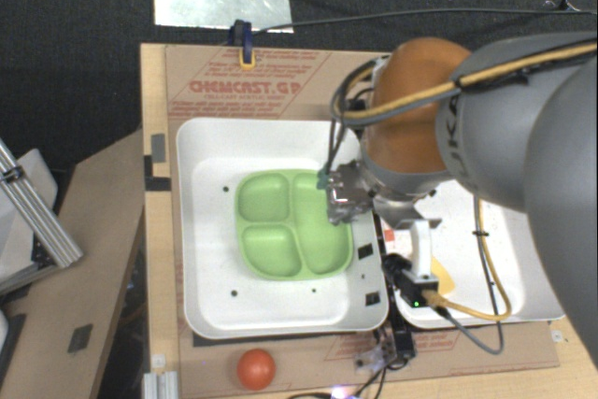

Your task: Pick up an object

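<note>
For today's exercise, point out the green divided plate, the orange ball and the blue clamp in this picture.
green divided plate (pixel 280 224): camera view, on its central ridge.
orange ball (pixel 255 368): camera view, on its rounded top.
blue clamp (pixel 242 36): camera view, on its body at the board's top edge.

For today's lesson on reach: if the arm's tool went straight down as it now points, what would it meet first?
Most likely the right edge of the green tray in the left bin, though depth is unclear and the wrist hides the tool.

Green divided plate in the left bin

The light green plate (pixel 285 224), with three shallow compartments, lies flat and upright near the middle of the left white bin (pixel 210 201), its right edge partly hidden by the arm.
</note>
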